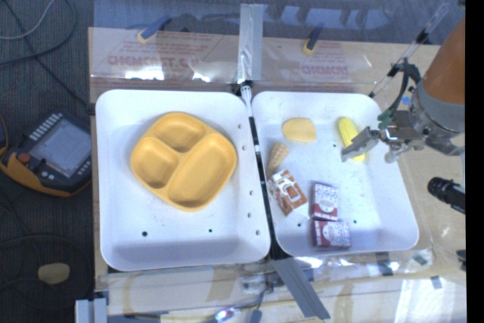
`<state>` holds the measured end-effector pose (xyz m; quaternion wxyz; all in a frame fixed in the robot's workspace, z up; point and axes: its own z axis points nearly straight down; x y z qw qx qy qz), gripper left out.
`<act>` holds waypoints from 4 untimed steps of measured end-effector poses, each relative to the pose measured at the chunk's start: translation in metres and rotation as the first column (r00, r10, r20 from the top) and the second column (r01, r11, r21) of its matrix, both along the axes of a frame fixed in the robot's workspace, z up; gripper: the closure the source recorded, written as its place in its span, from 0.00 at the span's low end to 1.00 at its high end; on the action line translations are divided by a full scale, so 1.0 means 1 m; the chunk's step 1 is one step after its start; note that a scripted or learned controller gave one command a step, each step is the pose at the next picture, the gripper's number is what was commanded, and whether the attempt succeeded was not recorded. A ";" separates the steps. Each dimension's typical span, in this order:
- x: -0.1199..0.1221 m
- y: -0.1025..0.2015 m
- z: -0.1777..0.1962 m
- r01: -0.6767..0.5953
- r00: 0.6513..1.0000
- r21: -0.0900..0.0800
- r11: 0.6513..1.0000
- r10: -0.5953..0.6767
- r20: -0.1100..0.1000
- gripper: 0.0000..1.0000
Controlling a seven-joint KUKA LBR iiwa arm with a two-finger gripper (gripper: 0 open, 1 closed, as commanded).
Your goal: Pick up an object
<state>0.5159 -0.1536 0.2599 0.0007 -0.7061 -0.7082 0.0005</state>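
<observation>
Corn cob [347, 133], yellow, lies at two o'clock in the right bin [393, 197], just beside the gripper [372, 148], whose fingers spread open with nothing between them. Around it: a yellow lemon-like piece [299, 130], cone [277, 156], snack packet [286, 191], two red cartons [327, 214]. The left bin [121, 238] holds a yellow divided plate [183, 159], with bare floor toward six o'clock.

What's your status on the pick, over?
Gripper open, holding nothing, over right bin. Yellow corn piece right beside it, not grasped. Nothing blocking.
</observation>
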 end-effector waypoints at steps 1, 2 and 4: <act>0.067 -0.018 -0.102 -0.108 0.994 0.000 0.994 0.108 -0.001 0.00; 0.086 -0.031 -0.165 -0.189 0.982 0.006 0.982 0.189 0.004 0.00; 0.094 -0.061 -0.165 -0.185 0.983 0.001 0.983 0.185 0.007 0.00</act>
